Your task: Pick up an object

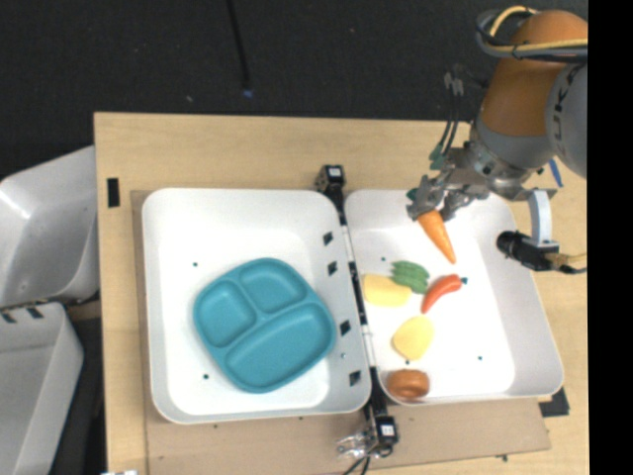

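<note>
Gripper (442, 200) pinching carrot (436, 234) by thick end, carrot hanging tip-down over right bin (514, 364), likely lifting it clear of other toys.

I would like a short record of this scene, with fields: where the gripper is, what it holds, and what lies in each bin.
gripper: over the far part of the right bin
held: top of the carrot sits between its fingers
right bin: green pepper, red chili, two yellow pieces, brown piece
left bin: blue divided plate
</note>
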Controlling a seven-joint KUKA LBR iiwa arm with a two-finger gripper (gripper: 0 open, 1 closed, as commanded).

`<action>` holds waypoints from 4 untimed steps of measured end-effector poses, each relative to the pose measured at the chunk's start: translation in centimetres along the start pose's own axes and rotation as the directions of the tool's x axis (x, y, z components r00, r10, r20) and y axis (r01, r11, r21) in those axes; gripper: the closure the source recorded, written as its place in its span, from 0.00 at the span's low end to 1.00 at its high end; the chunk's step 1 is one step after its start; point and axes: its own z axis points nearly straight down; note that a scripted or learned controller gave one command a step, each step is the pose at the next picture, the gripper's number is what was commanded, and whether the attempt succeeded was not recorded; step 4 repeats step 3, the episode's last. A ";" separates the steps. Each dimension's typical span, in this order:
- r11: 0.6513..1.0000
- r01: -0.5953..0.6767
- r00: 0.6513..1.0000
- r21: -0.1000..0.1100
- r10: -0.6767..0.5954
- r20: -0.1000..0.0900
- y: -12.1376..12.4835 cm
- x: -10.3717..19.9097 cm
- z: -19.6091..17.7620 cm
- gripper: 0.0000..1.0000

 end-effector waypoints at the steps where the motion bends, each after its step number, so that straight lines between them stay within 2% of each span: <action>1: 1.000 0.001 1.000 -0.001 -0.001 -0.001 -0.2 6.0 -0.6 1.00; 2: 1.000 0.000 1.000 0.001 0.000 0.000 -1.2 10.7 0.3 1.00; 3: 1.000 0.000 1.000 -0.001 0.000 -0.001 -1.1 15.6 0.5 1.00; 4: 1.000 0.000 1.000 -0.001 0.000 -0.001 -1.1 15.6 0.5 1.00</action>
